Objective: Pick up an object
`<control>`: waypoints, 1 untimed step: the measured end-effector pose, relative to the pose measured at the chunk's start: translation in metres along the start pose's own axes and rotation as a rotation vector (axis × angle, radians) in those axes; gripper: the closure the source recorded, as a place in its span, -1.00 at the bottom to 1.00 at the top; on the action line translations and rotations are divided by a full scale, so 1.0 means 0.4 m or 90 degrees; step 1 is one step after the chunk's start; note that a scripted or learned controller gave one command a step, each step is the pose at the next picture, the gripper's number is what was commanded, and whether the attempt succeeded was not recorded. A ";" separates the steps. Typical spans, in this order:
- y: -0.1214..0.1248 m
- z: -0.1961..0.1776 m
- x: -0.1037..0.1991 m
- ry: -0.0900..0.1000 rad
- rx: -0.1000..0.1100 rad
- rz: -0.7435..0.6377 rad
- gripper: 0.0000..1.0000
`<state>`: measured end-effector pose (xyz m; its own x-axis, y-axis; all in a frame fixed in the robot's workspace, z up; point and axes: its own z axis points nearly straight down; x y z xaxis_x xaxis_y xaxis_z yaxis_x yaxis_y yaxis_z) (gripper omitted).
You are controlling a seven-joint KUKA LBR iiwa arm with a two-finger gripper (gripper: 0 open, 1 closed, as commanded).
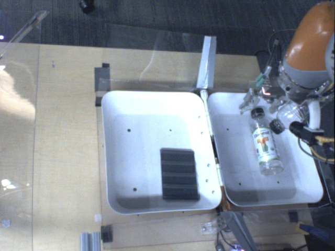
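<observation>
Pale wooden worktop (63,156) under dark carpet at the top, bearing two shallow white bins side by side. Left bin (120,114) holding one ribbed black block (179,174), lying flat toward the near edge. Right bin (230,156) holding a small clear bottle (265,145), on its side, dark cap (257,113) pointing to the far wall, base toward the near right corner.

Bottle clear-bodied, with a white label banded in orange and green around the middle; seemingly empty or nearly so, though hard to tell at this slant. Probably light, then, and thin-walled: likely to dent under a hard squeeze and to roll or squirt sideways on the smooth bin floor if nudged off-centre. Slippery plastic, round in section. Best taken across the labelled middle, jaws set square to the long axis, closing on the widest part rather than on the tapering neck or the cap. Block in the other bin stiffer and flatter by the look of it, harder to get fingers around.

Arm in from the right, orange band high over the far right corner of the right bin. Gripper (264,95) low at that far wall, just beyond the bottle's cap, amid cables and metal fittings. Spread or pressed together: cannot tell from this view. Nothing seen between the jaws.
</observation>
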<state>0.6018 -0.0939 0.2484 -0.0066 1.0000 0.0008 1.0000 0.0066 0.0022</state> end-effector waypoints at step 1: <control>-0.048 0.103 -0.140 -0.001 -0.001 -0.018 -1.00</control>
<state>0.5830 -0.1500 0.2070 -0.0354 0.9994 -0.0001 0.9994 0.0354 0.0031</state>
